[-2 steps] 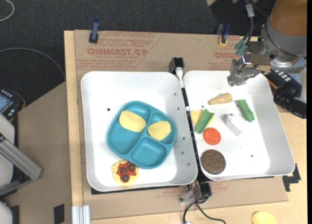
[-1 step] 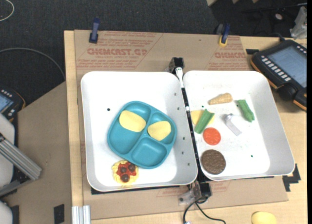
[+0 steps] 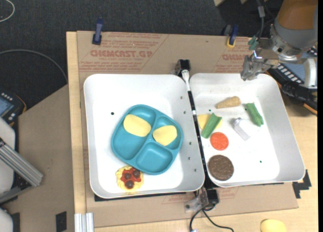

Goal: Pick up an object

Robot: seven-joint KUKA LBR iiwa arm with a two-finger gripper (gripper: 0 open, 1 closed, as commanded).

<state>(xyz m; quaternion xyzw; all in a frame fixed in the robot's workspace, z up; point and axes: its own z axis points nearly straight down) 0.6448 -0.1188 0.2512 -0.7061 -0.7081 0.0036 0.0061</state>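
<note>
Objects for picking lay in the right white bin [image 3: 287,140] before you: a tan cone-shaped piece [image 3: 228,102], a green pod [image 3: 254,113] near it, a second green pod [image 3: 211,125] leaning against a yellow wedge [image 3: 202,121], a small grey block [image 3: 240,129], a flat red disc [image 3: 219,141] and a dark brown round patty [image 3: 221,167]. Your grey arm with its orange band [image 3: 298,11] reached in from the right, its gripper [image 3: 250,70] hanging over that bin's far rim, apart from every item; whether it was clenched or released you could not tell. In the left white bin [image 3: 98,140] sat a blue divided plate [image 3: 146,139] carrying two yellow ovals [image 3: 137,125], with a small pizza-like piece [image 3: 129,177] just beside its near edge. Both bins rested on a brown cardboard sheet [image 3: 146,54] held by two blue clamps [image 3: 97,31].
</note>
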